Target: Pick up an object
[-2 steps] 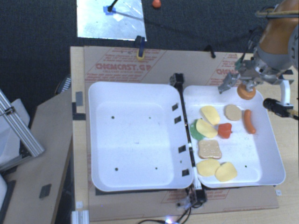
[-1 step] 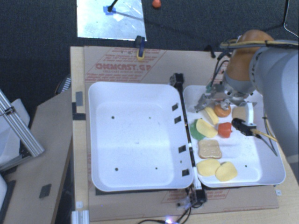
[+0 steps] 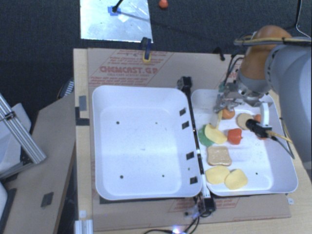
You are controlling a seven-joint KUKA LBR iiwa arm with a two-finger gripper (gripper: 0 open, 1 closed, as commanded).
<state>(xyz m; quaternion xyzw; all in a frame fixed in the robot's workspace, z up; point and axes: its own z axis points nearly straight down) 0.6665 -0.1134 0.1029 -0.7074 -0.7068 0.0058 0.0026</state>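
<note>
Smooth moulded white right bin (image 3: 278,179) holding glossy toy foods, flat tan bread slice (image 3: 219,155), rounded yellow pieces (image 3: 226,176), red chunk (image 3: 235,136), metal gripper (image 3: 222,106) low at the bin's far left corner, finger opening indiscernible, matte left bin (image 3: 141,140) alongside.

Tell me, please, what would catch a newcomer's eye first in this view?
Probably the grey arm with its orange band, reaching in from the right with its gripper low over the far end of the right bin. Next, the toy food there: a slice of bread, yellow pieces, a red one. The left bin sits beside it.
</note>
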